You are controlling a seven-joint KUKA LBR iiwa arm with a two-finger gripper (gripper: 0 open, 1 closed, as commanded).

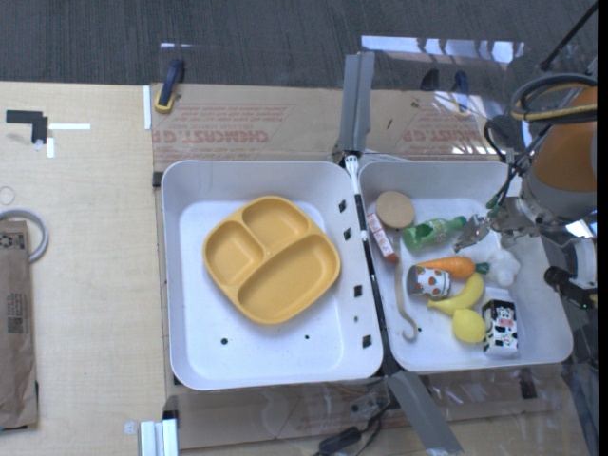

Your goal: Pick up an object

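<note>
The right bin holds several small objects. A green bottle lies near its middle, with a tan round disc behind it and a red and white tube along the left wall. A carrot rests on a can with a printed face. A banana, a lemon and a cow-patterned carton sit toward the front. My gripper hangs low over the bin's right part, just right of the bottle's end and above a white lump. Nothing is visibly held.
The left bin carries a yellow divided plate. A thin brown cord lies by the right bin's left wall. The arm's orange band and cables stand over the right bin's far right corner. A brown bag lies at the bench's left edge.
</note>
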